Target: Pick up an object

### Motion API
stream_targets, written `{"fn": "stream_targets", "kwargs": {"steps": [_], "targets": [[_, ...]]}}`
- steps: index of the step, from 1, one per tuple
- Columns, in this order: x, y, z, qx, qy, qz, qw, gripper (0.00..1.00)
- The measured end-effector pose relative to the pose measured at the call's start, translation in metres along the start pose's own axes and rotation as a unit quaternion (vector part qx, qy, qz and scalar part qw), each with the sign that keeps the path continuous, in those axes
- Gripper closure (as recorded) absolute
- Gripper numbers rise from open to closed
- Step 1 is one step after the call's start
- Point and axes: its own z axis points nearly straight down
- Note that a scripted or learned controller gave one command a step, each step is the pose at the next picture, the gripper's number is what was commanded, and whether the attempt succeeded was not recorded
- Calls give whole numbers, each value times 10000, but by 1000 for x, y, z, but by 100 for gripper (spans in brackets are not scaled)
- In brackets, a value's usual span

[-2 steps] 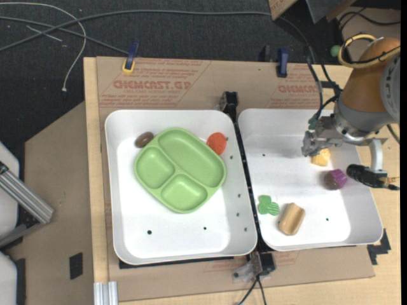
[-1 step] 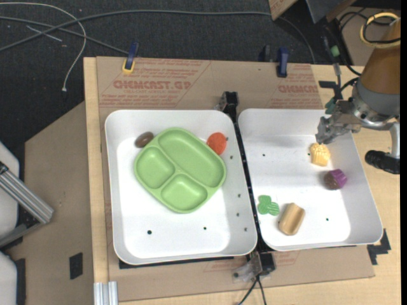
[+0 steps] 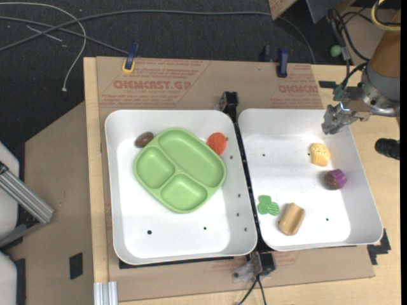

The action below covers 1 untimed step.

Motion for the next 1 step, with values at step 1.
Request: {"fn": "stream_targets", "kwargs": {"steps": [1], "targets": [[0,1,-16,10,3,3,10000,100]]}}
